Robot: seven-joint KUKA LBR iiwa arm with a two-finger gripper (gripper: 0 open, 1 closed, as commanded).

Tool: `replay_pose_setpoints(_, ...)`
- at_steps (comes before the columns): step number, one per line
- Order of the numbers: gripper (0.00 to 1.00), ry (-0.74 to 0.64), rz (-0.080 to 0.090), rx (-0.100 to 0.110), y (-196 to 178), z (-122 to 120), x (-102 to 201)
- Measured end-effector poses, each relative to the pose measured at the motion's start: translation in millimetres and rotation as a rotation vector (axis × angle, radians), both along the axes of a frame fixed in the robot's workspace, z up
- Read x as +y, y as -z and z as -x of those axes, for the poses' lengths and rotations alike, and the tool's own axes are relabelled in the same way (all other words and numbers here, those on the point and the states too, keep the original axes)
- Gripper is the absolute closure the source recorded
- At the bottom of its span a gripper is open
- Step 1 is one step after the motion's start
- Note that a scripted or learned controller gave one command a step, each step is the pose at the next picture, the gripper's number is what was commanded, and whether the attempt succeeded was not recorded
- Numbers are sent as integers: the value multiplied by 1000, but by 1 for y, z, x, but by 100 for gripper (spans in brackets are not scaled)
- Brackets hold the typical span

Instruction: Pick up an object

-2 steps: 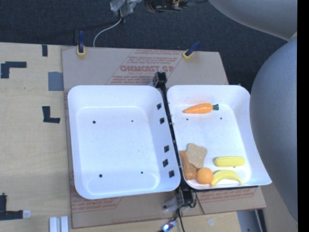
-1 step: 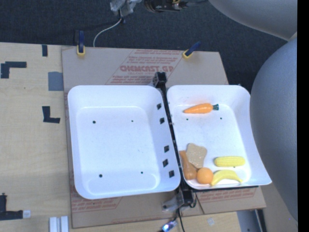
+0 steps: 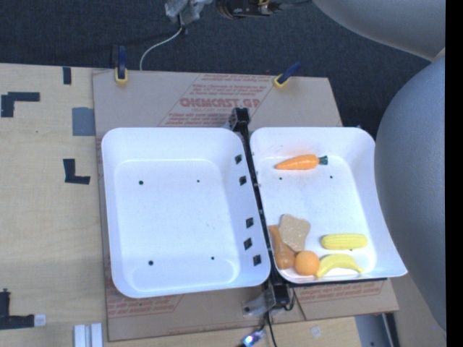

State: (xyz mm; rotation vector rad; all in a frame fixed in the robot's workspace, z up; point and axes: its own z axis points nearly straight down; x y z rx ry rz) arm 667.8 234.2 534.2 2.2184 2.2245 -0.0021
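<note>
The gripper (image 3: 189,0) sits at the far edge of the view, over the dark floor beyond the bench, well apart from both bins; it is blurred, so whether it is open or closed cannot be told, and nothing can be made out in it. The grey arm (image 3: 405,20) fills the far right corner and runs down the right side. The left bin (image 3: 116,215) lies beside the right bin (image 3: 362,147), their inner walls touching. In the right bin, a carrot (image 3: 300,163) lies in the far half, tip pointing left. In the near part a slice of bread (image 3: 294,230) rests on a brown roll (image 3: 281,250); an orange (image 3: 307,263) touches the roll's near end. A corn cob (image 3: 343,242) lies right of the bread, with a banana (image 3: 338,267) just nearer, beside the orange.
</note>
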Motion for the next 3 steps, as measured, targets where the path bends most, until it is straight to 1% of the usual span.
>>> replay_pose_setpoints(3,100,0,0,0,0,0,0)
